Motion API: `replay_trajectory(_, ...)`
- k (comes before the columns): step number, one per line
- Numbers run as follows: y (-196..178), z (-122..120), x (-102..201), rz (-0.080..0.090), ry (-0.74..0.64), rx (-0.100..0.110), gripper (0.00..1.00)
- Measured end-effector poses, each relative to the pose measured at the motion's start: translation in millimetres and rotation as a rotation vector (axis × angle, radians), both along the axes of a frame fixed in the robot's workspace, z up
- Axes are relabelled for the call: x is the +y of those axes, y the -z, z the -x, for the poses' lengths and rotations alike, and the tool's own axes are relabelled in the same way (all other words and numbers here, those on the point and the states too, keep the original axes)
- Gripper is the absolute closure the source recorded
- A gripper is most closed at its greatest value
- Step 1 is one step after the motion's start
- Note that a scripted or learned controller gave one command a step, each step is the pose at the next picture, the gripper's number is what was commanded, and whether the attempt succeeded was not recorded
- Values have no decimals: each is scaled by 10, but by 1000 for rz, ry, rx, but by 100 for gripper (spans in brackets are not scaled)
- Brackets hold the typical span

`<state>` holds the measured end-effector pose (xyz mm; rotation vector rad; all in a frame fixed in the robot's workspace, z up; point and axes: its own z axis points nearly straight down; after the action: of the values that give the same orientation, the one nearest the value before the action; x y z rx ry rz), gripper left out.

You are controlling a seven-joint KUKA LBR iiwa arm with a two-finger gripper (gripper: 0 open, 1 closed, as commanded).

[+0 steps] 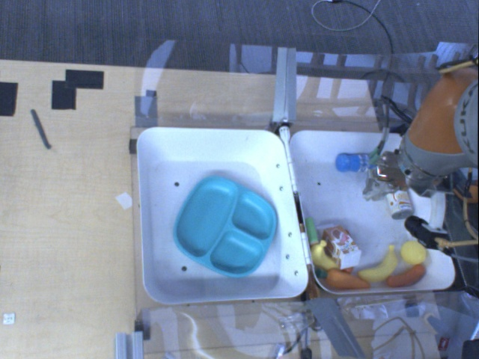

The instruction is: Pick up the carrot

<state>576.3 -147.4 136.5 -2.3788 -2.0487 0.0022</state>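
The carrot (346,279) lies on its side along the near wall of the right bin (327,149), toward that bin's near left corner. Touching it from above is a small carton (341,246) with a red and white print, and just left of the carton sit a yellow piece (322,255) and a thin green item (310,230) against the divider wall. To the carrot's right a banana (380,266) curves upward, with a second orange-red vegetable (406,276) beside it in the near right corner and a lemon (413,253) just above that one. A blue-capped bottle (349,161) lies near the far side of the same bin.

The claw (382,179) hangs over the right bin's far right part, well apart from the carrot; whether it is wide or narrow I cannot tell.

The left bin (157,215) holds a blue divided plate (226,225) with three compartments, set a little askew. Both bins sit on the pale wooden surface (67,223).
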Motion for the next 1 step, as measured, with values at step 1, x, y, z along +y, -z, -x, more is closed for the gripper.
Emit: replay_trajectory(1,0,0,0,0,0,0,0)
